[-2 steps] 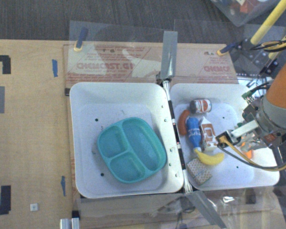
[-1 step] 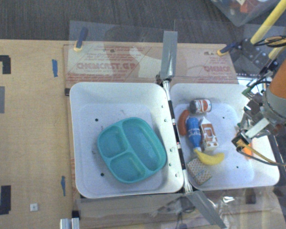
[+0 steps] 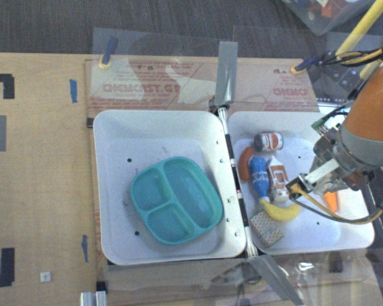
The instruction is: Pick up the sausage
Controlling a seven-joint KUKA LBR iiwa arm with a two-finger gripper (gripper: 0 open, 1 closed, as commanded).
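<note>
Sausage (image 3: pixel 244 163) first: it is a smooth, reddish-orange oblong with rounded ends. It lies lengthwise in the right bin (image 3: pixel 354 234), tucked close to the wall shared with the left bin (image 3: pixel 108 145). It probably sits there because loose items have slid together. A blue bottle (image 3: pixel 260 177) lies right beside it on its right, seemingly touching, so only its upper end and left flank look free.

A small red-and-white carton (image 3: pixel 279 178) lies next to the bottle. A shiny metal can (image 3: pixel 268 141) with a red label lies on its side above the cluster. Below are a curved yellow banana (image 3: pixel 282 211) and a speckled beige pad (image 3: pixel 268 228), coarse like a sponge. A small orange piece (image 3: pixel 331 201) lies further right.

The gripper (image 3: pixel 335 174) hangs over the right half of that bin, apart from the sausage, with the carton and bottle between them. It holds nothing that I can see, and whether it is wide or narrow I cannot tell from this angle.

In the left bin, a teal plate (image 3: pixel 177 199) of matte plastic has three compartments. It rests flat near the front.

The glossy, rounded skin of the sausage looks likely to slip unless it is gripped across its narrow width.
</note>
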